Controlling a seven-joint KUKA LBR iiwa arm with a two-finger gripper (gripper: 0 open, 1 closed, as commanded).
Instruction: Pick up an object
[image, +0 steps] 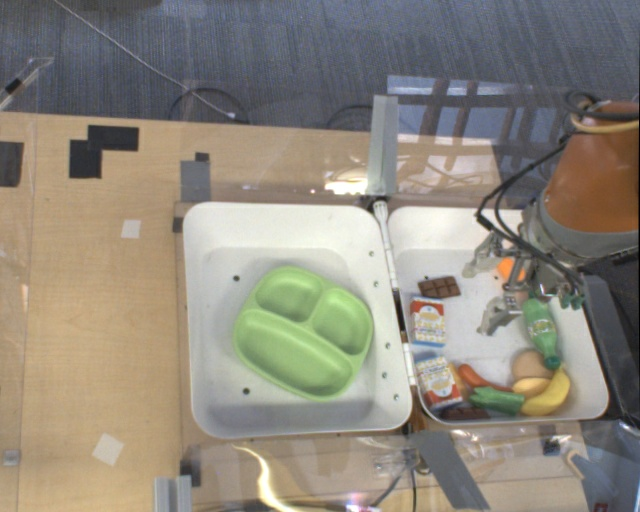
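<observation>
Two shallow white bins are seen side by side on the wooden counter (90, 330), and every place below is given relative to the right bin (440, 262). The left bin (215, 300) lies directly beside it, rim against rim, and holds a green divided plate (303, 331) lying flat near its middle. Inside the right bin, a small brown chocolate-like bar (438, 288) lies toward its far left part. Just nearer the camera from it, along the bin's left wall, a red and white carton (428, 323) is laid, and a second small printed carton (437, 376) lies nearer still, beside the same wall. In the near right corner of the bin a cluster is gathered: a yellow banana (550, 392), a pale egg-shaped item (531, 364) touching it, a green vegetable-like piece (497, 399) and a reddish carrot-like piece (470, 376). A green bottle (541, 333) with a white label lies tilted on the bin's right side, just above that cluster. The claw (512, 283) is seen hanging over the right half of the bin, below the arm's orange band (598, 180), with the green bottle just beside its metal fingers (497, 318). The fingers appear spread apart, and nothing is seen held between them. A small orange patch shows near the claw's body, but what it is cannot be told.
</observation>
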